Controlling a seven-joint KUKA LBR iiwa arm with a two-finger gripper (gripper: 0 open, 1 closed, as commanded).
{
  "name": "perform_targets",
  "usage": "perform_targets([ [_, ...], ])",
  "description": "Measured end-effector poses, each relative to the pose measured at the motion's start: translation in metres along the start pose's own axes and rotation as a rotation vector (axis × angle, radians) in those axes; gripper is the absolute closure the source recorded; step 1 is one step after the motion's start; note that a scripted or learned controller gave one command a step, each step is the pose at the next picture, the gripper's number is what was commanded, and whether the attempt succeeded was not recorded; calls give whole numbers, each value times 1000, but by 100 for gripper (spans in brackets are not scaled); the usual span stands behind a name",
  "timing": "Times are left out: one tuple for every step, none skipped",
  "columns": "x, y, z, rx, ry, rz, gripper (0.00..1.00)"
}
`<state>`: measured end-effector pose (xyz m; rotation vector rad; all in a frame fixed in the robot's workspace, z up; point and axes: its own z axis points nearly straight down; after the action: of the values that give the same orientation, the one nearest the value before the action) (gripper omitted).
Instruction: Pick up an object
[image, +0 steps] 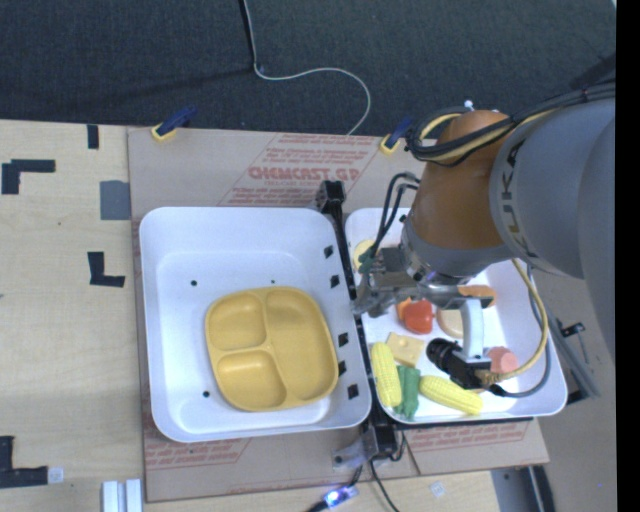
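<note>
My gripper (388, 285) hangs low over the left part of the right bin (530, 400), largely covered by the orange-banded wrist. Just to its lower right lies a red toy tomato (417, 316). Beside that are a cream round piece (451, 322) and a pale yellow cheese wedge (405, 347). Along the bin's front lie a corn cob (383, 370), a green vegetable (408, 388) and a second corn cob (450, 395). A pink piece (503, 360) and an orange piece (478, 293) sit further right. I see nothing held.
The left bin (170, 260) holds a yellow divided plate (270, 345). Black clips join the two bins along the shared wall (345, 300). The arm covers the back of the right bin. Cardboard lies under both bins.
</note>
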<state>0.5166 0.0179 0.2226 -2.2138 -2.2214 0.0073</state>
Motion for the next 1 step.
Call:
perform_targets([
  [6,10,10,-2,-2,2,100],
])
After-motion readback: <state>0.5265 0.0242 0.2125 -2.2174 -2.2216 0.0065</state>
